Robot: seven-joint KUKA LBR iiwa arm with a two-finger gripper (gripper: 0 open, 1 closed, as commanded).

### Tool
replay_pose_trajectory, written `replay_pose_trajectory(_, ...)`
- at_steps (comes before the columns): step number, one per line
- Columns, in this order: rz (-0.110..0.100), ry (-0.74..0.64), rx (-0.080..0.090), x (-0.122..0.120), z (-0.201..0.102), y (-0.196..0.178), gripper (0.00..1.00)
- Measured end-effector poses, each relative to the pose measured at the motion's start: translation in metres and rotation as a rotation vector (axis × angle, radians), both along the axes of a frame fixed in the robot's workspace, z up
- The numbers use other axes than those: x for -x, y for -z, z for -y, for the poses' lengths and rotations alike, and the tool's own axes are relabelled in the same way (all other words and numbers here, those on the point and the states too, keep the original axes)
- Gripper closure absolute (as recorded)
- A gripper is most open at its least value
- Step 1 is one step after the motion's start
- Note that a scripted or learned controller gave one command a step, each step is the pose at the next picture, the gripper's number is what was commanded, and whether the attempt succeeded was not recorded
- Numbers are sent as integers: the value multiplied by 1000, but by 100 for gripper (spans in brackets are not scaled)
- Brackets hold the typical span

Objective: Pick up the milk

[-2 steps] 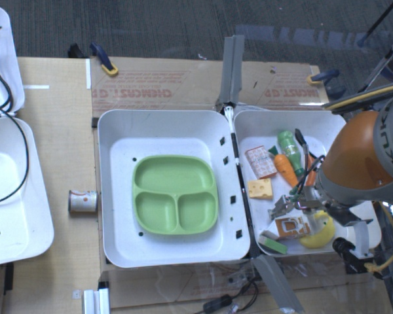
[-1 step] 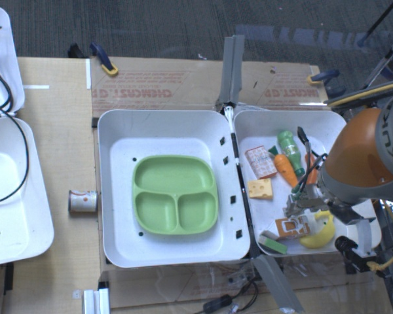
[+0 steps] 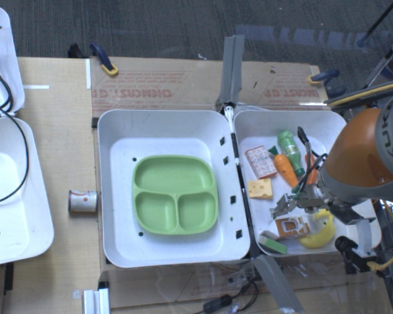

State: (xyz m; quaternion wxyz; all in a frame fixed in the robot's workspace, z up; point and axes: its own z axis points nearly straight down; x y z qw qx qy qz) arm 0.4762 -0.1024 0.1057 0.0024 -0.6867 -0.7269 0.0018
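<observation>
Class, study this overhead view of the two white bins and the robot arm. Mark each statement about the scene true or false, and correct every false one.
1. The green three-compartment plastic plate lies in the left white bin. True.
2. The plate holds a banana. False: the yellow toy banana lies in the right white bin, and the plate's compartments are bare.
3. The orange toy carrot lies beside the green plastic bottle. True.
4. The arm's hand hangs over the left bin. False: it is over the right bin, just above the small brown-and-white carton.
5. The yellow cheese wedge sits outside both bins. False: it lies in the right bin.
</observation>
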Motion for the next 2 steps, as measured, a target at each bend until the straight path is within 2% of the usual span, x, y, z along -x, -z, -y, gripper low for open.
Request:
replay_pose_trajectory(1,3,-56,0,0,25,15,0)
replay_pose_trajectory(2,2,-52,0,0,26,7,100)
